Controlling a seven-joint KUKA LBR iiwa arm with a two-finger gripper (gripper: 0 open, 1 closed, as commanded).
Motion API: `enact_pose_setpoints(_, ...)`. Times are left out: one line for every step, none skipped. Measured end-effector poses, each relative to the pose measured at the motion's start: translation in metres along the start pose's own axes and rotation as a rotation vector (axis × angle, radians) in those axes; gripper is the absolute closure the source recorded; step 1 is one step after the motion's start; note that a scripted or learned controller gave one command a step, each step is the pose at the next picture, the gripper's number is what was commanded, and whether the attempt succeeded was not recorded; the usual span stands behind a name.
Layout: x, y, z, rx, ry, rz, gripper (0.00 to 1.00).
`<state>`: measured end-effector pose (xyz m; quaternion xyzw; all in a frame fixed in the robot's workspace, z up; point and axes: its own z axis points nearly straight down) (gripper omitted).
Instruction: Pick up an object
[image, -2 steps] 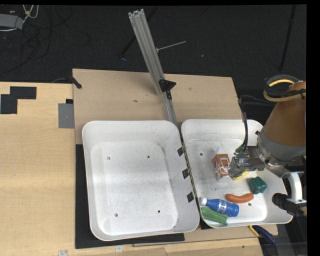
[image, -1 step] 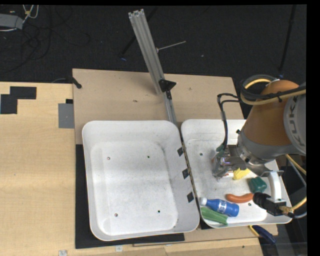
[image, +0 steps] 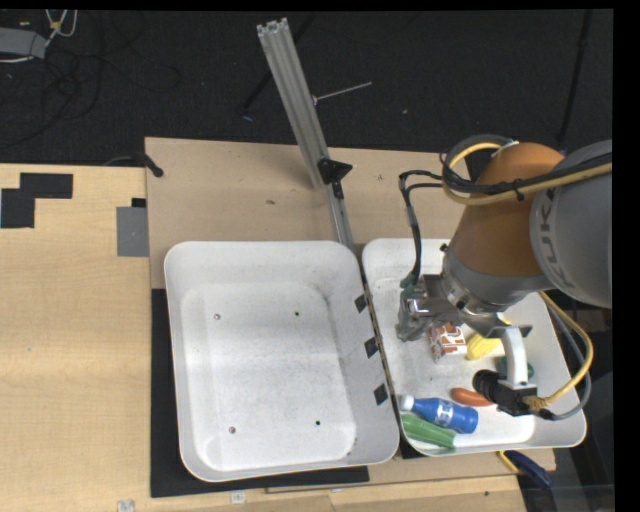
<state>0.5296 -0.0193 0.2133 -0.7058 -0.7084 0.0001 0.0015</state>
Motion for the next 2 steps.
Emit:
enact_pose_setpoints(0.058, 0.020, -0.001, 0.000, -0.002, -0.001, 1.00)
enact_pose_setpoints(0.104, 0.025, 0.000, 0.001, 0.000, 0.000, 1.00)
